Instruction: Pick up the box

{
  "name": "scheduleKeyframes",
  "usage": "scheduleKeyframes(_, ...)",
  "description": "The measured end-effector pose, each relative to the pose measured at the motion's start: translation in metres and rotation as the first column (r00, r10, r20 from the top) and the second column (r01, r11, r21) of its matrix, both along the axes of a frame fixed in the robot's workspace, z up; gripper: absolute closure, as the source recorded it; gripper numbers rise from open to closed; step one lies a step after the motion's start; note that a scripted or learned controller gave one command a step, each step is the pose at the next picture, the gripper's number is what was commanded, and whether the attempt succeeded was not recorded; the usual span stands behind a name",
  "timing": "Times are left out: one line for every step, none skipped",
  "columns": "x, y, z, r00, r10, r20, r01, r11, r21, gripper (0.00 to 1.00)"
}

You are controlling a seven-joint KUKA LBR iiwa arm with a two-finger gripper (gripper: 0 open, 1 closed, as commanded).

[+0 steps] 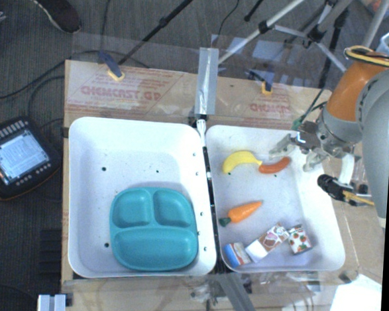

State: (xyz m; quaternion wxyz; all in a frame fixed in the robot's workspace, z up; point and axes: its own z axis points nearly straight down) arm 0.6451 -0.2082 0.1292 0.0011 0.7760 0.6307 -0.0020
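Observation:
A small printed box lies near the front edge of the right bin. A second small patterned box touches it on the right, and a blue and white packet lies to its left. My gripper hangs over the bin's far right corner, well behind the boxes. It is open, with nothing between its fingers. Its left finger is just above the end of a red-orange pepper.
A yellow banana lies beside the pepper at the back of the right bin, and a carrot sits mid-bin. The left bin holds a teal divided plate. A metal divider post stands behind the bins.

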Motion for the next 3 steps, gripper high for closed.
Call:
scheduleKeyframes(0.023, 0.055, -0.041, 0.999, -0.053, -0.002, 0.053, 0.999, -0.004, 0.00)
scheduleKeyframes(0.025, 0.056, -0.030, 0.999, -0.051, 0.006, 0.051, 0.999, -0.008, 1.00)
scheduleKeyframes(-0.057, 0.084, -0.005, 0.994, 0.114, -0.002, -0.114, 0.994, 0.005, 1.00)
